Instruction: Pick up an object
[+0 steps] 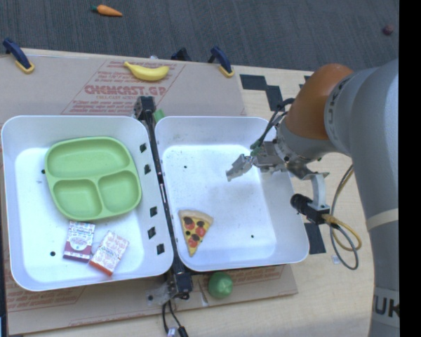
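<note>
The right shallow white plastic bin (281, 239) lay mostly bare; only a flat triangular pizza slice toy (194, 230) sat near its near left corner, leaving broad open floor around it. The tool (240, 167) hung over that bin's middle. The left white bin (14, 209) was crowded: a light green divided plastic plate (91, 175) filled its centre, with two small red-and-white packets (95, 248) at the near side.
</note>
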Robot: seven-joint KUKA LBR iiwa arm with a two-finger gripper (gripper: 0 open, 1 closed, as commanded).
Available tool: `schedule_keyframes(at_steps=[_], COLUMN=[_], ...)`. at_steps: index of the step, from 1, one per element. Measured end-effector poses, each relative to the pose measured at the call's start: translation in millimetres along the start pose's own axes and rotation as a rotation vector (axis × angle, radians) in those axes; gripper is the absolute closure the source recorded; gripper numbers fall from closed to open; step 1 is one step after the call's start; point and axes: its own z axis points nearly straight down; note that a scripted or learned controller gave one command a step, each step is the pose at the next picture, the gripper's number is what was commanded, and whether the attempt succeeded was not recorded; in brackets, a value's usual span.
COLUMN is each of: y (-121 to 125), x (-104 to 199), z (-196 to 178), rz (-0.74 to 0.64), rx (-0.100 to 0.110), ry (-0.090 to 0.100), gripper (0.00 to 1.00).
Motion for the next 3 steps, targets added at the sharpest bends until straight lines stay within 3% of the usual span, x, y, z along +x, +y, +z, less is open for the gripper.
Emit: schedule_keyframes(at_steps=[1, 2, 3], y=[42, -17, 36], x=[86, 78, 32], z=[-24, 27, 26], rz=[-0.004, -0.002, 0.000], rx=[0.000, 0.004, -0.001], ry=[0.002, 0.001, 0.001], gripper=[0.00, 0.00, 0.00])
